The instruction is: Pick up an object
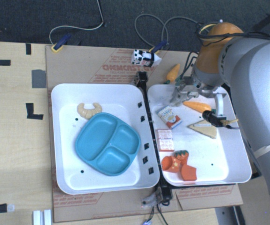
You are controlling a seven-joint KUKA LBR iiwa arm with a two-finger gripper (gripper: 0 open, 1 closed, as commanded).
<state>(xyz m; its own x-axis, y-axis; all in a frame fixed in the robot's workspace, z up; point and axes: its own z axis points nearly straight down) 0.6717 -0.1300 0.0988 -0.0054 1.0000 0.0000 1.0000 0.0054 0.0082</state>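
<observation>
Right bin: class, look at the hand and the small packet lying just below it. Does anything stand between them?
Nothing visible does. The hand sits over the upper part of the right bin, and the small packet lies just below it on the bin floor. The carrot lies off to the side, out of that path.

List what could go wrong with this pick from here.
1. The gripper sits near the right bin's back wall, so a descent may strike the rim.
2. The small packet, carrot and wedge lie close together, so a grasp could nudge neighbours or close on nothing.
</observation>
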